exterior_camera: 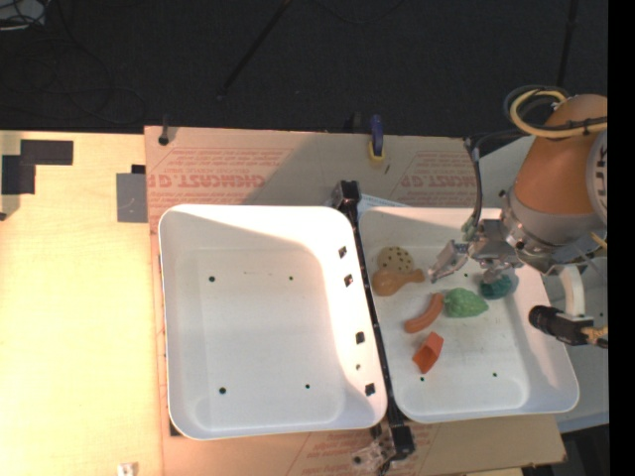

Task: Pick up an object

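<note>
The right bin holds several small objects. A green lump lies near its middle, with a teal piece just to its right. An orange sausage shape and a red block lie to the lower left of the green lump. A tan spoon-like piece and a yellow dotted piece sit near the divider. My gripper hangs open just above the green lump and the teal piece, with nothing between its fingers.
The left bin sits beside the right one, the two meeting at black clips. Both rest on brown cardboard. The arm's orange band rises over the right bin's far right corner. A black fitting overhangs its right rim.
</note>
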